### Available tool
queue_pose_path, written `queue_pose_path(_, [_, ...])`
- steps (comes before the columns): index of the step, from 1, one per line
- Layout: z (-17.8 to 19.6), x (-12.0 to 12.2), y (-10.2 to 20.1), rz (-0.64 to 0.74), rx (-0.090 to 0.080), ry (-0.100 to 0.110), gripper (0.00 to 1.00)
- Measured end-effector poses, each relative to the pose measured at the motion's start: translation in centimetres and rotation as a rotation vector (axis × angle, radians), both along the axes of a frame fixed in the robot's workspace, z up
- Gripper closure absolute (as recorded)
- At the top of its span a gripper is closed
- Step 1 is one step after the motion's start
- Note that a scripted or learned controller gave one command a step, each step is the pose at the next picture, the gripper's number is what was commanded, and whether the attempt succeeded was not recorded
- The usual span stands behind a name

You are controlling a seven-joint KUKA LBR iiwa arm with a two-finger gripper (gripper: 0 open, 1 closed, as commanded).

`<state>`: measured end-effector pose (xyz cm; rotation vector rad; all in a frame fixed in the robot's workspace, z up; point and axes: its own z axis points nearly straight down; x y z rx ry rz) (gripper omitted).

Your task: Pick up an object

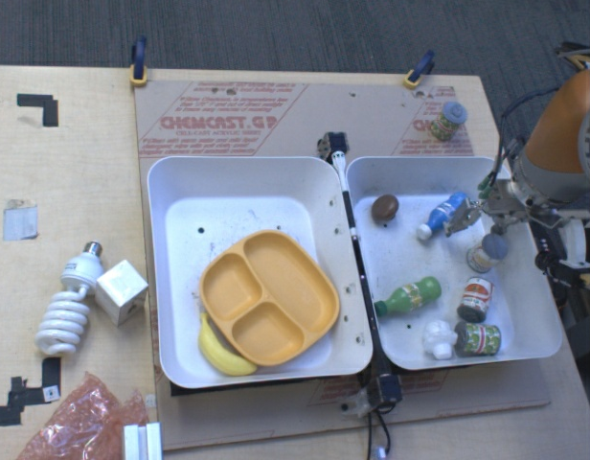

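The right bin point(525, 353) holds several small items: a blue bottle point(441, 217) lying on its side, a brown ball point(385, 207), a green bottle point(408, 297), a red-labelled can point(475, 298), a green can point(478, 338), a white crumpled lump point(436, 338) and a grey round piece point(487, 252). My gripper point(475, 214) reaches in from the right and hangs over the bin's upper right part, right beside the blue bottle's right end. I cannot tell whether it touches the bottle, and nothing is seen lifted.
The left bin point(180, 199) contains a yellow divided plate point(268, 298) lying over a banana point(223, 353). Left of the bins lie a light bulb point(65, 305), a white cube point(121, 290) and a red mesh bag point(79, 420). A small bottle point(450, 120) stands behind the right bin.
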<state>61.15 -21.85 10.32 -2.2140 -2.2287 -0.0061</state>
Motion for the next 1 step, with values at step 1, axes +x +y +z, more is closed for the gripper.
queue_pose_path(1, [-1.01, -2.98, 0.05, -0.003, 0.004, 0.002, 0.0])
